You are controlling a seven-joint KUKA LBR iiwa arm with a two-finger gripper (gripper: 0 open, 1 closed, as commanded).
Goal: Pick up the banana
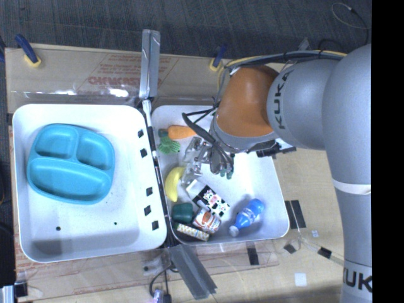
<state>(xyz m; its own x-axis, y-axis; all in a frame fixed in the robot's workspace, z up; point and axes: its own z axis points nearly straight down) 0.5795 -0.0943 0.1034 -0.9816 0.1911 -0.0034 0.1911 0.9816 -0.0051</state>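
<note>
- The banana (172,184) looks smooth, matt yellow.
- The blue tray (69,163) is glossy moulded plastic.
- Both white bins (82,240) look like smooth plastic.
- The tool (203,163) is bare shiny metal.
- The worktop (82,71) looks like matt cardboard.

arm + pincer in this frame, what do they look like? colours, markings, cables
Grey KUKA arm with thick rounded links; black KUKA lettering shows near the wrist and again low on the base link. A glossy orange band sits above the wrist. Black cables loop around it. The pincer is bare silvery metal.

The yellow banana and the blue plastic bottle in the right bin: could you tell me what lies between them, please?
In the camera view, a black-and-white patterned block lies between the yellow banana and the blue plastic bottle.
</note>
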